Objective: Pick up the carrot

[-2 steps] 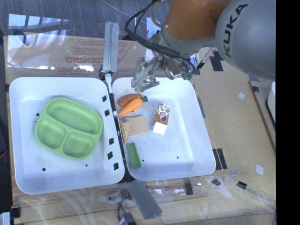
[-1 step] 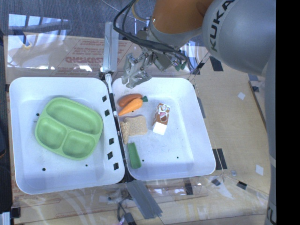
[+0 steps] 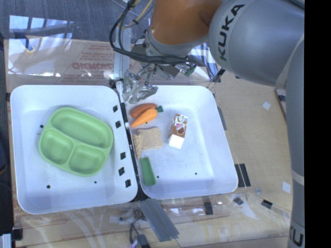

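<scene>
The gripper (image 3: 137,90) hung over the right bin's (image 3: 207,182) back-left corner, just above the carrot (image 3: 143,116); whether its fingers were apart or together, I could not tell. The carrot lay by the bin's left wall, beside a bread slice (image 3: 148,139).
</scene>
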Controlling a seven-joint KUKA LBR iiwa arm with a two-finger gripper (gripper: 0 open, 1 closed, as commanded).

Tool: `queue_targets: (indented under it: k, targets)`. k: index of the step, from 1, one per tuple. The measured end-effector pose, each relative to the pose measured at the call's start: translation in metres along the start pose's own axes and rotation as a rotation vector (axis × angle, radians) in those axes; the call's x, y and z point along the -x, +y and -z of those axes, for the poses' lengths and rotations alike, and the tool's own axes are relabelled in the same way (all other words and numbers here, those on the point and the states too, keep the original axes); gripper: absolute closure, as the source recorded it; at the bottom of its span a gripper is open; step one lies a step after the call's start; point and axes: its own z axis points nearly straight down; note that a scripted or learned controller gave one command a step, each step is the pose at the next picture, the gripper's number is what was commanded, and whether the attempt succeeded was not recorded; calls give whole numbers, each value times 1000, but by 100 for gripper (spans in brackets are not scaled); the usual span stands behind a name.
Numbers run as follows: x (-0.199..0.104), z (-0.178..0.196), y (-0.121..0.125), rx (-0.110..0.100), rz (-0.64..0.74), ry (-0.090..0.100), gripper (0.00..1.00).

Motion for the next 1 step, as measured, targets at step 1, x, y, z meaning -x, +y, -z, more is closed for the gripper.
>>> queue_targets:
  k: [1]
  targets:
    - [4, 10, 34, 2, 582, 1, 100]
